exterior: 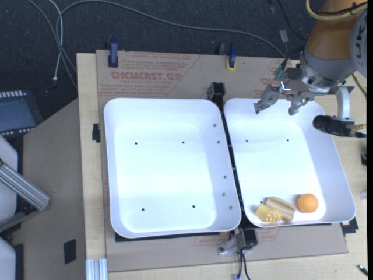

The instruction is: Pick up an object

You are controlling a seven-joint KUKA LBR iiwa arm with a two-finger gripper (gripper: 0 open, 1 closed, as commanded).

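Faded red print reading roughly "CHEMCAST GP" stands on the brown board (152,72) behind the bins.

An orange ball (308,203) lies in the near right corner of the right bin (291,156). Just left of it, a tan bread-like piece (280,205) touches a yellow ridged piece (268,214).
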